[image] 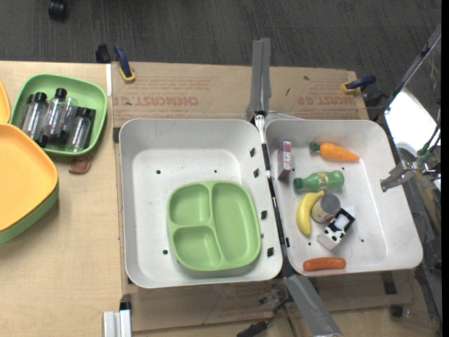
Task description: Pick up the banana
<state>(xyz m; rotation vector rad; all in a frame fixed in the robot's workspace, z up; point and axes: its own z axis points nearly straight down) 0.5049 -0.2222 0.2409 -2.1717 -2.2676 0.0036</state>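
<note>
The yellow banana (304, 213) lies in the right bin (382, 220), left of its middle, with its curve running near to far. A round tin (327, 207) touches its right side. A green bottle (320, 182) lies just beyond its far tip.
The right bin also holds an orange carrot (335, 152), a small pink box (286, 156), a black-and-white block (337, 229) and a red-orange sausage shape (324, 263). A green divided tray (214, 225) sits in the left bin (140, 188). On the bench at left are orange plates (24, 181) and a green dish of bottles (59, 114).
</note>
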